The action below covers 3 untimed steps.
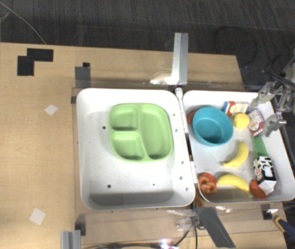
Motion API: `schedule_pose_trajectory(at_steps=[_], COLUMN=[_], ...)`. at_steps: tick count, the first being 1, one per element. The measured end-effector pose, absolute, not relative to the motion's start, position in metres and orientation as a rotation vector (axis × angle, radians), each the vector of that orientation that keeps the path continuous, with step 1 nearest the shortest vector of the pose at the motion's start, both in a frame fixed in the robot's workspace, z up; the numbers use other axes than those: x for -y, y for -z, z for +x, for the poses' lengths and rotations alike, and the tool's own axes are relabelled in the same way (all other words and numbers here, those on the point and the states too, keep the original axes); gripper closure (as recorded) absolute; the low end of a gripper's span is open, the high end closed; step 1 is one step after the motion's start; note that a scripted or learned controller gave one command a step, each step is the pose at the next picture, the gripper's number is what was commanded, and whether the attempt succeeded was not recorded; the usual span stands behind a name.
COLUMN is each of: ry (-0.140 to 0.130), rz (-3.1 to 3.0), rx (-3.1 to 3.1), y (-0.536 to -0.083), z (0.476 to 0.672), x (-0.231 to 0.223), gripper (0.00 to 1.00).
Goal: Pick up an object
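Observation:
The right bin (287,162) holds the objects. A blue bowl (212,125) sits at its back left, a lemon (241,120) right of the bowl, and a small red-and-white box (234,108) behind them. Two bananas (237,156) (233,181) lie toward the front, beside an apple (206,182) in the front left corner. A black-and-white carton (265,168) and a green bar (260,144) lie along the right side. My gripper (270,109) hovers over the bin's back right corner, open, with nothing between its fingers. A crinkled packet (255,122) lies just left of it.
The left bin (93,154) holds a green divided plate (139,131). A metal post (180,56) stands behind the wall between the bins. A small red item (257,189) sits at the right bin's front right. Cables hang off the bench's right edge.

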<state>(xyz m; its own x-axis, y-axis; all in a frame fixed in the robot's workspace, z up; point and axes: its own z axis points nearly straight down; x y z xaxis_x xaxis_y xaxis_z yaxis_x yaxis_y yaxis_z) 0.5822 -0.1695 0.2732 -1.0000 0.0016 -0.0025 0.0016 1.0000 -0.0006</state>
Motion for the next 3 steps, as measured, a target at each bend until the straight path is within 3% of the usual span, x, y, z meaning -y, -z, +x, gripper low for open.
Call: schedule_pose_trajectory(at_steps=[1,2,3], ry=[-0.004,0.001,0.004], rz=[-0.109,-0.136,0.135], rx=[-3.145,-3.132,-3.128], y=[-0.152,-0.093,-0.088], z=[0.569,0.547,0.56], x=[0.198,0.204,0.198], gripper=[0.0,0.0,0.0])
